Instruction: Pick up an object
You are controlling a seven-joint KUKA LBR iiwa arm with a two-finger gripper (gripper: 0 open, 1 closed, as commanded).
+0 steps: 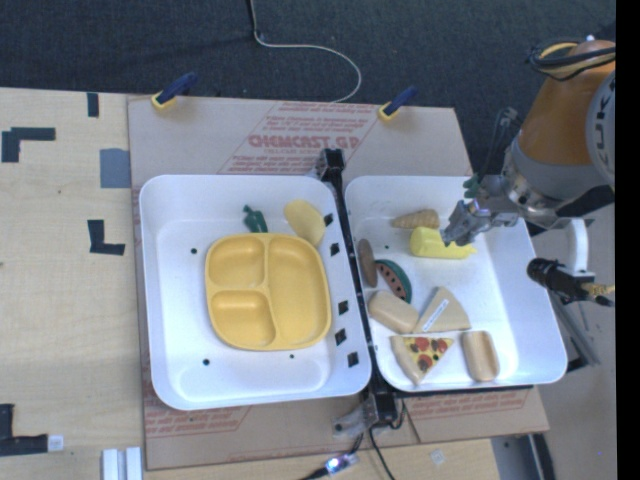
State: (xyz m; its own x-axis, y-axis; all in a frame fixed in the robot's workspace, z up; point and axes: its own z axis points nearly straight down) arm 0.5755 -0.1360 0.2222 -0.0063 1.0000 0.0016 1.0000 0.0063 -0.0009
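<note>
My gripper (460,228) hangs low over the back of the right bin (530,298), its tip just above the right end of a yellow block (438,245). A tan cone-shaped piece (415,219) lies just left of the tip. Nearer the front lie a watermelon slice (396,279), a brown sausage (366,261), a bread roll (391,312), a sandwich wedge (444,311), a pizza slice (422,352) and a hot dog bun (481,354). Nothing visibly hangs from the gripper.
The left bin (165,268) holds a yellow divided plate (268,290), a small green piece (254,219) and a pale yellow piece (305,221). The divider between the bins (345,268) carries black clips. The arm's grey and orange body (565,128) covers the right bin's back right corner.
</note>
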